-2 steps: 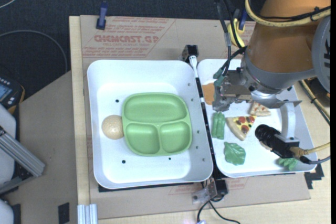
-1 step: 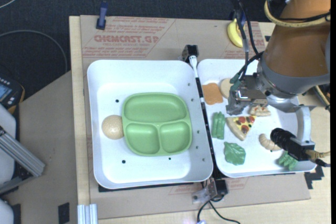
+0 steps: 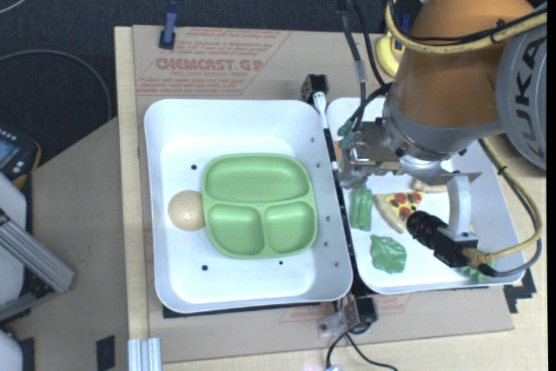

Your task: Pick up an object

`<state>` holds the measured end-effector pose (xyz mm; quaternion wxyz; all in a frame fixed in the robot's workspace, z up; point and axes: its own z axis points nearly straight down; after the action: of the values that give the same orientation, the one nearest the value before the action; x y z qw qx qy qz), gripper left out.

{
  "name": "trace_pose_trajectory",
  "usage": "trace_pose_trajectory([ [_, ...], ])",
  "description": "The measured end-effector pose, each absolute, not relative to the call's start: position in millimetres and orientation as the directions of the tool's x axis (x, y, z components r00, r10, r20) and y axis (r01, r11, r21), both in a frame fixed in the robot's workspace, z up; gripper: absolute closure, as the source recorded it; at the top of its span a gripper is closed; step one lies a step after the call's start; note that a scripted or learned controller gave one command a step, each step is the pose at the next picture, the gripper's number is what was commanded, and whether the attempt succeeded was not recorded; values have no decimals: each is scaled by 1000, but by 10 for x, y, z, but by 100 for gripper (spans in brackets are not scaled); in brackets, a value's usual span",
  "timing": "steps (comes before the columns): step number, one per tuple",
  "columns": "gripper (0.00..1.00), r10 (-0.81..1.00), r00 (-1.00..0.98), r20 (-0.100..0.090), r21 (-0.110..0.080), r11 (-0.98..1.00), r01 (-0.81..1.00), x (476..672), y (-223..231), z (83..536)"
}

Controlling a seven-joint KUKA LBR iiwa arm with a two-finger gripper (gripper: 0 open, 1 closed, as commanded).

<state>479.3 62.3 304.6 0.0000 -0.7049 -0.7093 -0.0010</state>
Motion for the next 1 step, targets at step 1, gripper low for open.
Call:
trace_pose_trajectory([
  [1,100,1000,5,-1,-5,-5,1000,4789,231,2771],
])
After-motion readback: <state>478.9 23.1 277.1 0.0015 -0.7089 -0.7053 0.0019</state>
